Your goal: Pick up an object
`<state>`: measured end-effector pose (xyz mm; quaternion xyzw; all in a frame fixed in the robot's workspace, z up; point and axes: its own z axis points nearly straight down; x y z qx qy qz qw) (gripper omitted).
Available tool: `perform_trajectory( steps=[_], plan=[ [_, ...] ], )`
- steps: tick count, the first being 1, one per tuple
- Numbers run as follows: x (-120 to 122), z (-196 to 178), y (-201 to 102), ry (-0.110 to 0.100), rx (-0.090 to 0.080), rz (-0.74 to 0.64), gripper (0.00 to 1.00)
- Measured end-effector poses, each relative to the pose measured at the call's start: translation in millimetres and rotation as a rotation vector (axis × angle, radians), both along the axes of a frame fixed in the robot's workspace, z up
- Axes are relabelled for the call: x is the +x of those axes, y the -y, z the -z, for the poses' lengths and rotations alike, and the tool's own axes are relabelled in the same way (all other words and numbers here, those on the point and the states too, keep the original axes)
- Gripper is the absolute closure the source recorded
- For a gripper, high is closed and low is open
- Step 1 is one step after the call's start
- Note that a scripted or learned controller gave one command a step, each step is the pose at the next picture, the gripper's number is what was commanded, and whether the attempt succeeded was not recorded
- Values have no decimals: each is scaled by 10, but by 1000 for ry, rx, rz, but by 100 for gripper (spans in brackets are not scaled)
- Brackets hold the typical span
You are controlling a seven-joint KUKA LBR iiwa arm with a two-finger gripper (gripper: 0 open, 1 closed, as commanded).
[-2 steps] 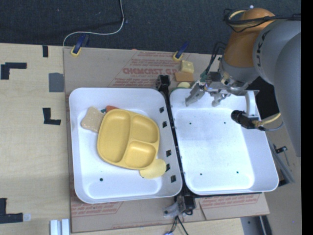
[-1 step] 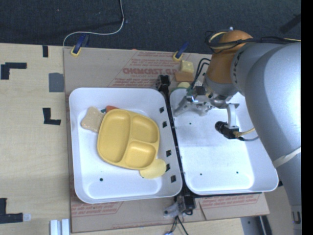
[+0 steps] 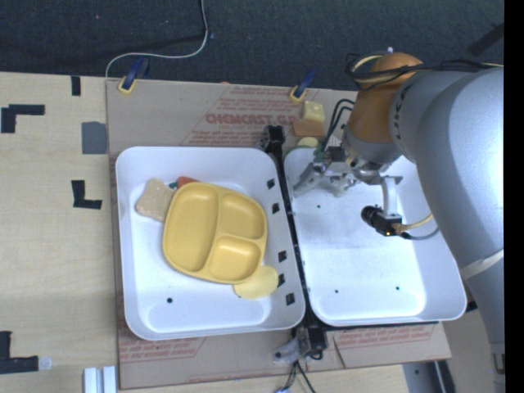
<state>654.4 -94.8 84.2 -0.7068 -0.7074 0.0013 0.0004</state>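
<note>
My gripper (image 3: 326, 178) hangs low over the far left corner of the right bin (image 3: 368, 301). Its two grey fingers (image 3: 304, 178) are spread, so it is open with nothing between them. A small pale round object (image 3: 307, 143) lies just beyond the gripper at the bin's far rim. In the left bin (image 3: 139, 301) a yellow divided plate (image 3: 214, 232) lies tilted across the middle. A tan slice (image 3: 152, 199) and a red piece (image 3: 187, 181) sit at the plate's far left edge. A pale yellow piece (image 3: 258, 282) lies at its near right corner.
A tan block (image 3: 311, 118) rests on the cardboard behind the right bin. The grey arm (image 3: 458, 162) and its orange band (image 3: 381, 88) cover the right bin's far right part. A black cable plug (image 3: 378, 218) hangs above the bin floor.
</note>
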Motion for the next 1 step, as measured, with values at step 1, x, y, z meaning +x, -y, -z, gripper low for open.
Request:
perform_trajectory(
  steps=[1],
  plan=[
    [125,4,6,-6,-1,-2,0]
  ],
)
